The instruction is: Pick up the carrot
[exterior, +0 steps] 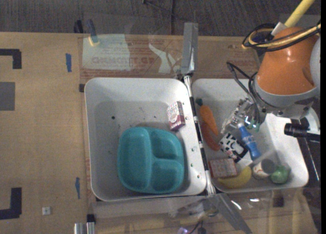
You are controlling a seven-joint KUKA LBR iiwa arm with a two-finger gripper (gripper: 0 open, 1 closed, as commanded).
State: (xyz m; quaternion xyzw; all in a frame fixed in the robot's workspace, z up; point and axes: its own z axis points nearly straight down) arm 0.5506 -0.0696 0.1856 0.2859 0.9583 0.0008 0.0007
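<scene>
Carrot (208,125) lies lengthwise along the left wall of the right bin (300,174), close to the divider, its lower end near a black-and-white patterned item (233,146); gripper (238,119) hangs just to the carrot's right, apart from it, nothing visibly between its parts; whether the jaws are apart or together I cannot tell, too cluttered and blurred there; blue bottle (249,143) just below the gripper; banana (236,179) and a pink box (222,167) at the bin's near edge; green round thing (279,175) in the corner; left bin (99,141) has a teal divided plate (151,160) and a small carton (175,115).
</scene>
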